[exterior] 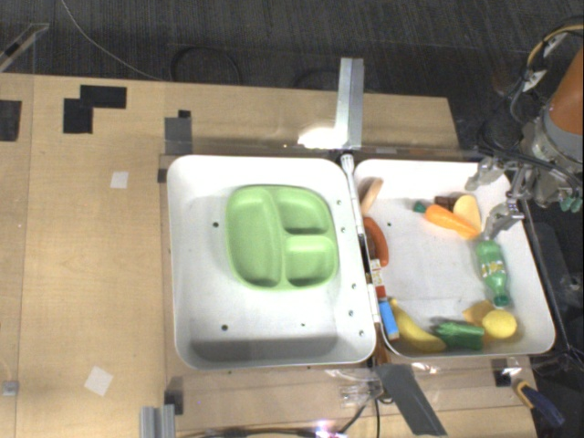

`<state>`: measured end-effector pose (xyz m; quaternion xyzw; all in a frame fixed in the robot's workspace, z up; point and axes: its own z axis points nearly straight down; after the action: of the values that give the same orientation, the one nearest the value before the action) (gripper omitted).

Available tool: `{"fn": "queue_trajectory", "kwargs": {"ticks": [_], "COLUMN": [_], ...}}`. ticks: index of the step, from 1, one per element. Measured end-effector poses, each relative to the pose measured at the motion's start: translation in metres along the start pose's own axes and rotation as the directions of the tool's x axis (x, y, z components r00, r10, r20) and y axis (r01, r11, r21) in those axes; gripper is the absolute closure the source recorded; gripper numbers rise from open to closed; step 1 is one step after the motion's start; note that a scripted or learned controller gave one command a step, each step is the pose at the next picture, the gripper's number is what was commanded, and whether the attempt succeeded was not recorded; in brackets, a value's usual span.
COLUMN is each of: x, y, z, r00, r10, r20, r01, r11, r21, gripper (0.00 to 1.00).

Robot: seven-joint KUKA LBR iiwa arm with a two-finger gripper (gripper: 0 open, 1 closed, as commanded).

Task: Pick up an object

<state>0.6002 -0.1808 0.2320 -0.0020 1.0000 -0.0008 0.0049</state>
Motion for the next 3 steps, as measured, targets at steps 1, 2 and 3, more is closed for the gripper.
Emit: {"fn": "queue_trajectory", "kwargs": {"ticks": [1,2,3], "x": [0.01,-0.01,0.005], "y": [0.005,0.091,0.088], "z": [0.136,0.143,0.142], "r00": [0.998,0.998,0.985], "r10": [0.06,0.069,0.17], "r20": [-0.007,0.004,0.006], "r01": [-0.06,-0.069,-0.17], "r11": [0.998,0.998,0.986], "r21": [-0.002,-0.004,-0.002], "gripper": [0.0,0.0,0.0]}}
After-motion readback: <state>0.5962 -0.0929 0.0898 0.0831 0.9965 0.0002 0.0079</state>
